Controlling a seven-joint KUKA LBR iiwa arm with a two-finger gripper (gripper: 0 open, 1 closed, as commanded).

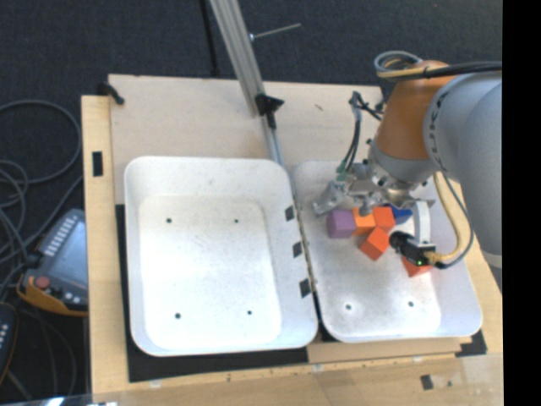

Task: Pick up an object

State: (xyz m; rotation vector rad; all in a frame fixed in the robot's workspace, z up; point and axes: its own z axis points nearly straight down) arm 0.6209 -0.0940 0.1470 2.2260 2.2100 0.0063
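Several small blocks lie clustered in the right bin point(397, 311). A purple block point(341, 223) sits at the left of the cluster. Beside it are an orange block point(374, 244) and another orange block point(383, 217), with a blue piece point(402, 216) at their right. A small red-orange piece point(416, 268) lies a little nearer the front. My gripper point(372, 200) hangs low over the cluster, right above the orange blocks. The wrist and its grey mount hide the back of the pile.
The left bin point(211, 256) stands beside the right one, their rims meeting at mid-bench. A slanted metal pole point(241, 49) rises from the back of the bench. A black cable point(452, 227) loops off the wrist over the right bin.
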